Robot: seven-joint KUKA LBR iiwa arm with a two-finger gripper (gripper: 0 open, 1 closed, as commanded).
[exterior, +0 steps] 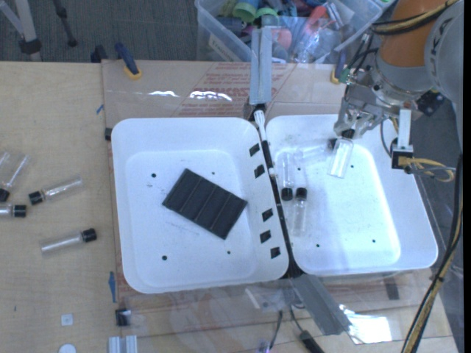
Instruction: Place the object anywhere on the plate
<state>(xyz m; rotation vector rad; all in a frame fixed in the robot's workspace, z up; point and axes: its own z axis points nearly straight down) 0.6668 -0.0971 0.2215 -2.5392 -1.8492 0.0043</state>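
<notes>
Clear glass vials with black caps point(68, 239) lie scattered on the tan bench top point(51, 123) at the far left of the frame, some level, some slanted, all well apart from the bins.

Moving right, the left shallow white bin point(132, 259) fills the centre-left of the frame. A dark grey, ribbed rectangular plate point(204, 203) lies flat on its floor, turned at a slant, with bare white floor around it on every side.

A row of small black clips point(266, 215) runs down the joint where the two bins meet, and a grey metal bar point(260, 72) stands upright behind that joint at upper centre. Behind the bar, a clear plastic tub of mixed coloured items point(287, 13) sits at the top of the frame.

The right shallow white bin point(397, 248) holds two clear vials with black caps point(294, 194) lying near its left wall, just beside the joint. A further clear vial point(339, 159) hangs tilted in the upper part of this bin, its upper end between the fingers of the gripper point(346, 134). The jaws pinch that vial's top; it is well apart from the plate, in the other bin.

At the upper right, the grey arm with its orange band point(419, 20) reaches in over the right bin, with yellow and black cables point(419, 166) trailing off its wrist.
</notes>
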